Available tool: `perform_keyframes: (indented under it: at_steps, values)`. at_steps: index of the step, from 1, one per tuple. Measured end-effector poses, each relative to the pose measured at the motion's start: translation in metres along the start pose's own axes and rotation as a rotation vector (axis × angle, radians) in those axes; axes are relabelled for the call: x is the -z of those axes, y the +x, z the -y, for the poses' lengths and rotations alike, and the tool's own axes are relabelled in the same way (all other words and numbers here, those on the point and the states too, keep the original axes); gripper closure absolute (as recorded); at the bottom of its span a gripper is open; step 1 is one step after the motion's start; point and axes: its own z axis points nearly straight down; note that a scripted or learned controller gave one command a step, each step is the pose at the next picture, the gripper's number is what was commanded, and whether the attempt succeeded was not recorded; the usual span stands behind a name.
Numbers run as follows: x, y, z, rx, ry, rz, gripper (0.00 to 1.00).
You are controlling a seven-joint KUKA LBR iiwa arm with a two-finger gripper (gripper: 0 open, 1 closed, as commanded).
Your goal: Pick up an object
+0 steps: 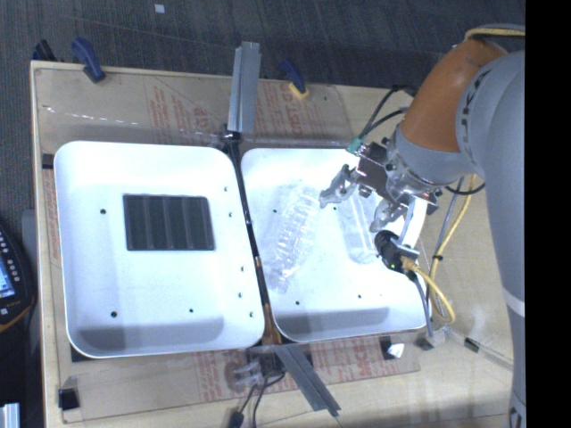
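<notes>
1. My gripper [364, 196] hangs over the right bin [294, 324], toward its far right side, just above a clear plastic container [359, 234] lying on the bin floor.
2. My two fingers stand apart, and I see nothing between them.
3. A second clear, ridged plastic tray [290, 234] lies left of it, near the bin's middle; the left bin [80, 239] holds only a dark grated panel [169, 222].
4. I judge this the approach step: grasp not yet made.
5. Next I must descend and straddle the container's edge, though its transparent outline is hard to read, so alignment is uncertain.
</notes>
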Motion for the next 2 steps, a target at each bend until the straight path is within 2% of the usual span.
perform_keyframes:
  at_steps: [1, 2]
  values:
    - [0.024, -0.049, -0.019, 0.092, 0.001, 0.000, 0.00]
    - [0.067, -0.047, -0.006, 0.408, -0.005, 0.001, 0.00]
